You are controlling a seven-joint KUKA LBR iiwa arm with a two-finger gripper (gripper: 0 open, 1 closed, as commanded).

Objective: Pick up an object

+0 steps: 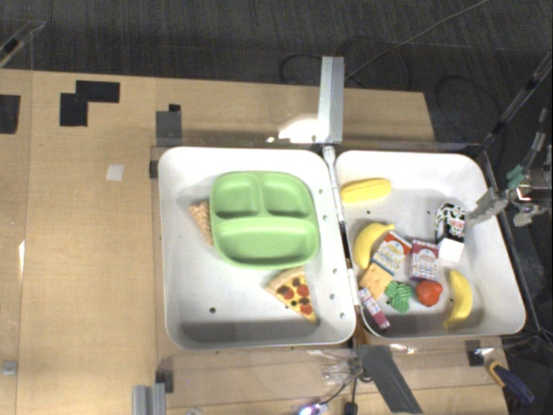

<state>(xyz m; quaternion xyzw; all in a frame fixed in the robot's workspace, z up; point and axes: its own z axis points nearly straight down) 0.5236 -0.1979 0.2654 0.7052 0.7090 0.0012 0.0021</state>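
Nearest the lens, along the near edge of the left bin [173, 318], we list one toy pizza slice [295, 292], lying flat toward that bin's near right corner. Behind it, mid-bin, sits a green divided tray [262, 217], compartments up, with a second flat food piece [201, 221] tucked just beside its left edge.

Right bin [492, 188], near half, a loose heap of small toys:
- yellow banana [459, 298] against the near right wall
- red tomato-like piece [429, 293] and green ridged piece [399, 296], touching
- two small printed cartons [408, 258], side by side, leaning on the heap
- second banana [369, 242] curved along the heap's left side
- black-and-white cow-patterned carton [449, 222] with a small white block [451, 250] just below it

Far left corner of this bin: a pale yellow oblong [365, 190], well apart from the rest.

We judge any of these a fair candidate for the pick; the lone oblong looks easiest, being clear of neighbours, while the heaped items crowd one another and may shift under contact.

Arm: the gripper [494, 204] hangs at the right bin's right edge, near the cow carton but apart from it. We cannot tell how it is set; nothing is seen in its hold. We judge the pick not yet begun.
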